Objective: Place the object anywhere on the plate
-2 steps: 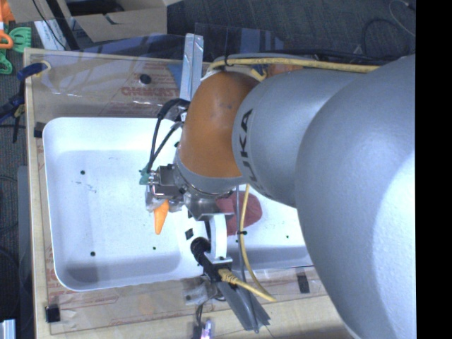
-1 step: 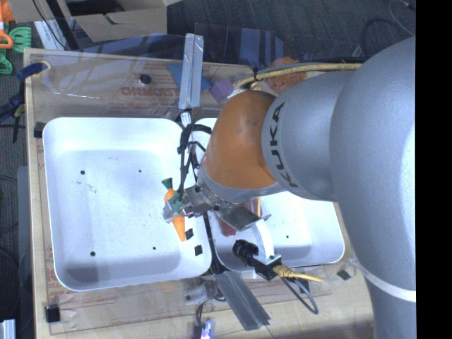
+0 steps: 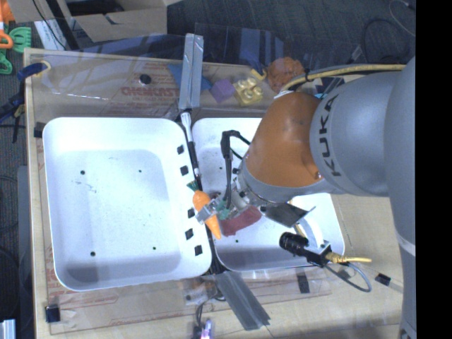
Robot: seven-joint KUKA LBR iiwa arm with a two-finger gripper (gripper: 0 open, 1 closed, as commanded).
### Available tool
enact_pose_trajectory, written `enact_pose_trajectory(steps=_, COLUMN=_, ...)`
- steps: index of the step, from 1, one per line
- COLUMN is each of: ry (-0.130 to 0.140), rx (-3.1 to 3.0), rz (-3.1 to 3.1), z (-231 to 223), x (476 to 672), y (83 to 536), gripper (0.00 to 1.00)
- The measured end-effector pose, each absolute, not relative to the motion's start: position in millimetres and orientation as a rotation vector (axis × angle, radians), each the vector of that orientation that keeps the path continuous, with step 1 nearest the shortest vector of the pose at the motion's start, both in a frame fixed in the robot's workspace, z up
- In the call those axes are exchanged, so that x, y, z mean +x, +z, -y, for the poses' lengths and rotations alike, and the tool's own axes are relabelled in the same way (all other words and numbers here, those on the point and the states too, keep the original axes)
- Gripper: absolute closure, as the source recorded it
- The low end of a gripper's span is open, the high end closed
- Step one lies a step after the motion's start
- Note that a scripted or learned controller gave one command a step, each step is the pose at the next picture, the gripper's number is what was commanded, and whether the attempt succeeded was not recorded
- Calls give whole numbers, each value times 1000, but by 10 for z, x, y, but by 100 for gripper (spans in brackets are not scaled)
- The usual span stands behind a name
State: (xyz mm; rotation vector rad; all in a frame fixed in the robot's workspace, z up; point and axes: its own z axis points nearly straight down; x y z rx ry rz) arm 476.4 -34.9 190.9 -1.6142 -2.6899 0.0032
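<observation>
Your gripper (image 3: 224, 210) sits low in the right bin (image 3: 212, 143), close to that bin's left wall, with the grey arm (image 3: 367, 136) and its orange band (image 3: 286, 143) bulking over it from the right and hiding most of the bin floor. You cannot tell from this angle how the gripper is set or whether it has hold of anything; the wrist covers it. Just to the gripper's left, touching or nearly touching the tool, you see a small orange object (image 3: 203, 200), with a second orange piece (image 3: 212, 226) just below it against the divider between the bins. Directly to the gripper's right and slightly below lies a dark red object (image 3: 241, 222), flat on the bin floor and partly tucked under the wrist. Well to the gripper's left is the left bin (image 3: 106, 210), white and shallow. Beyond the gripper, past the far rim of the right bin, a purple block (image 3: 222, 90), a yellow piece (image 3: 248, 89) and a brown lump (image 3: 284, 69) rest on the bench (image 3: 106, 83).
</observation>
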Motion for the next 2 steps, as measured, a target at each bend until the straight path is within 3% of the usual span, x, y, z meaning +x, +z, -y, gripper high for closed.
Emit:
enact_pose_trajectory(steps=1, ry=1, rx=-1449, rz=2786, z=-680, x=4763, y=1912, gripper=100)
enact_pose_trajectory(steps=2, ry=-2, rx=-1169, rz=2919, z=-855, x=4778, y=2523, gripper=100)
